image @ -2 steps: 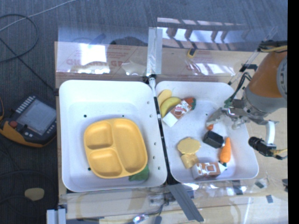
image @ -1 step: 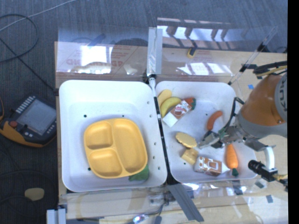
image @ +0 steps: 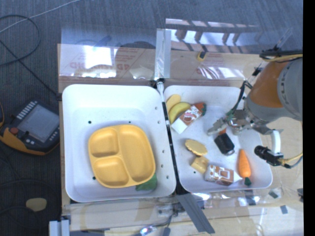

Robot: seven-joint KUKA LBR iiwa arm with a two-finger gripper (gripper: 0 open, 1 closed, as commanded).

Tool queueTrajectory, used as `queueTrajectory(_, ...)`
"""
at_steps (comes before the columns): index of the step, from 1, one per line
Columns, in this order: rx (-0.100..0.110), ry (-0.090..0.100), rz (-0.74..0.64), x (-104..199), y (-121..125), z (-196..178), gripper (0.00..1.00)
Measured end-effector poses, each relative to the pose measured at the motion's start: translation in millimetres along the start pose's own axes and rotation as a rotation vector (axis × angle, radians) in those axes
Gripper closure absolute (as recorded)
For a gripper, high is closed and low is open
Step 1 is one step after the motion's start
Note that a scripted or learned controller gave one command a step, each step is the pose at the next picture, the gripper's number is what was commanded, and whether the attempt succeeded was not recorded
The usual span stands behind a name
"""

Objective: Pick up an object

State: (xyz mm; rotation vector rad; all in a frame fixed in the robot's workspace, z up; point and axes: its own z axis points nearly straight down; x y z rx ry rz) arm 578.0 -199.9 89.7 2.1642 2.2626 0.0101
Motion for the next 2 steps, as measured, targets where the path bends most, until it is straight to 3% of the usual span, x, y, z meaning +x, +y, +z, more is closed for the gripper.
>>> queueTrajectory(1,-0.003,0.001,-0.001,1.1,1.8,-11.7,1.0)
queueTrajectory(2,0.014,-0.001,0.08,26.4,72.6,-102.9,1.0)
